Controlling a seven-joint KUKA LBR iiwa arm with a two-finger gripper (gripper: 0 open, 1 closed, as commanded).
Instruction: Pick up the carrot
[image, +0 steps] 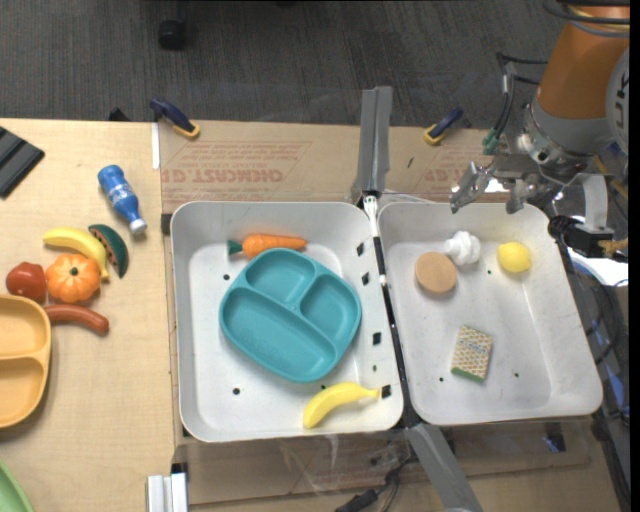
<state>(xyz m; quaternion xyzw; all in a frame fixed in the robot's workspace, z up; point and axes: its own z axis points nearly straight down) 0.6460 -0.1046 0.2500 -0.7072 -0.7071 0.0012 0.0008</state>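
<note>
Two shallow white bins sit side by side on a bench. The left bin (190, 330) holds three things: one carrot (272, 243) lying flat near the far wall, one teal divided plate (290, 313) touching the carrot's near side, and one banana (338, 403) at the front edge. The right bin (560, 370) holds four things: one tan disc (436, 273), one small white lump (462, 246) just beside it, one lemon (514, 258), and one patterned sponge (472, 353) nearer the front. The gripper (495, 189) hangs above the far edge of the right bin, well apart from the carrot. Its two fingers (466, 190) are spread apart, with nothing between them and touching nothing.
</note>
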